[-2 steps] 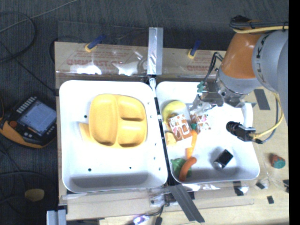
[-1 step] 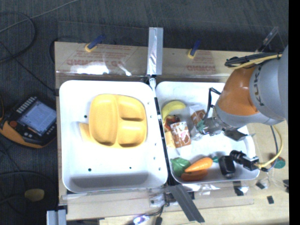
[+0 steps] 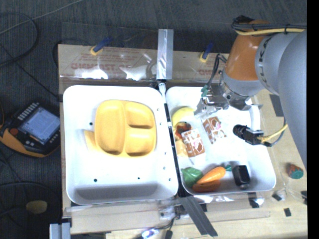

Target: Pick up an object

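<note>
My gripper (image 3: 211, 102) hangs over the back part of the right bin (image 3: 264, 158), below the orange band of the arm. Just beneath it lies a small red-and-white patterned packet (image 3: 213, 129), and a second, larger one (image 3: 192, 141) lies to its left. A yellow round fruit (image 3: 181, 114) sits at the gripper's left, near the bin's back left corner. Along the front wall lie an orange carrot (image 3: 210, 178), a green leafy piece (image 3: 190, 174) and a small black block (image 3: 241, 175). I see nothing held by the gripper.
The left bin (image 3: 79, 183) holds a yellow divided tray (image 3: 124, 127). A black cable plug (image 3: 247, 133) hangs off the arm over the right bin's right side. A handheld controller (image 3: 31, 128) lies on the floor at far left.
</note>
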Tool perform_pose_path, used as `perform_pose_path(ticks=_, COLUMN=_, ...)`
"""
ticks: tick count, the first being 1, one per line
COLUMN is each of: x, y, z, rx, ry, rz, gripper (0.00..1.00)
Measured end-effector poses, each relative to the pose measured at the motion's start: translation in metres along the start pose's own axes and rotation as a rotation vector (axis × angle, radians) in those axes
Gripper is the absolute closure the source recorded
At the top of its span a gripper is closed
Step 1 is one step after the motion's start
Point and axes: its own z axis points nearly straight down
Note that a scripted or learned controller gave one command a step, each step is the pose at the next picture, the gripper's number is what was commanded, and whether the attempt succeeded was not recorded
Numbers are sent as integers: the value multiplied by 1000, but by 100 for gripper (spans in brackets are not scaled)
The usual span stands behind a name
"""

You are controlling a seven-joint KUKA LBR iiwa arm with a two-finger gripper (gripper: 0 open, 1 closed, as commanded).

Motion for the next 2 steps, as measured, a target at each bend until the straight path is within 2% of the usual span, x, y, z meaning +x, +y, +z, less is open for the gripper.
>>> perform_pose_path(ticks=1, x=-44, y=-15, z=63, rx=-2, ry=3, rz=-137, gripper=100)
perform_pose_path(ticks=2, x=12, y=62, z=-1, rx=-2, ry=-1, rz=-49, gripper=100)
